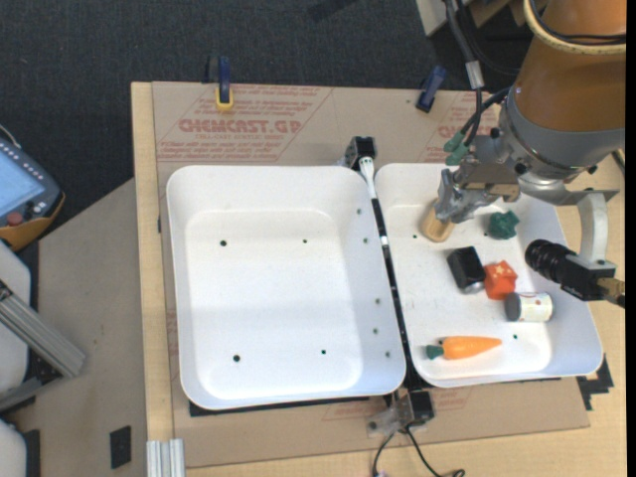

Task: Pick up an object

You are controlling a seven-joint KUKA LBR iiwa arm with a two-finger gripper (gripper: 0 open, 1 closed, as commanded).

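My gripper (452,210) hangs low over the far left part of the right bin (566,361). Its tip is right at a small tan rounded object (433,230), which peeks out below and to the left of it. Whether the gripper touches or holds that object is hidden by the gripper's body. Also in this bin are a green lumpy object (502,225), a black block (464,267), an orange-red piece (499,279), a white cylinder with a grey end (530,307) and a toy carrot (465,347) near the front.
The left bin (189,296) lies beside the right one, with a black divider strip (386,266) between them. A black cylindrical fixture (558,263) juts in over the right bin's right rim. Blue clamps (223,71) hold the cardboard base at the back.
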